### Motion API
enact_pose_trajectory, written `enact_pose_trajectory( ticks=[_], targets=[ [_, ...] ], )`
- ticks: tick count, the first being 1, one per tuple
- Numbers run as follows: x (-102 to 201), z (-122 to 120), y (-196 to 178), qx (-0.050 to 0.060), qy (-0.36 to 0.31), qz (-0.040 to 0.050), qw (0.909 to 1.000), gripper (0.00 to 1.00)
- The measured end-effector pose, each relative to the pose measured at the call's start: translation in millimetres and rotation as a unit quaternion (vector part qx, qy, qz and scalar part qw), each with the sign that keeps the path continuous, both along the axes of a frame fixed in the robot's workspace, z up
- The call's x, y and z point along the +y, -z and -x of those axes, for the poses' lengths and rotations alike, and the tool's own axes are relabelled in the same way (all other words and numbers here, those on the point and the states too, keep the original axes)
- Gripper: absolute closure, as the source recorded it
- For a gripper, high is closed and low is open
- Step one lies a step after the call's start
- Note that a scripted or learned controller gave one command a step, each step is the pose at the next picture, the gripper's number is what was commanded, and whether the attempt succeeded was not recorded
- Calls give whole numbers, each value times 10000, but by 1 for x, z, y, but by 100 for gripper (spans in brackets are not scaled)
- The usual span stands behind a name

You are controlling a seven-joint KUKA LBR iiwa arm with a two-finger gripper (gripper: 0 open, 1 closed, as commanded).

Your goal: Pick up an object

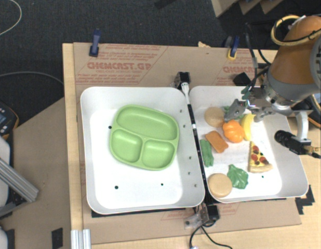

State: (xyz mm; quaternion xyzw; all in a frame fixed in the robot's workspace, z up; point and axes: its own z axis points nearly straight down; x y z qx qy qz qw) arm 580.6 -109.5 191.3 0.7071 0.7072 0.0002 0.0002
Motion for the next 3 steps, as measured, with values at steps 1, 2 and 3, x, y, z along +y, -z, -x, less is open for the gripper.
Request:
enact_pose_trajectory(
  ticks=[1, 2, 3],
  targets=[
    [0, -1, -11, -14, -4, 2, 10000, 100],
    [51, 69, 8, 50, -13, -21, 10000, 100],
    [121, 101, -113, -49, -44, -14, 10000, 100]
  ],
)
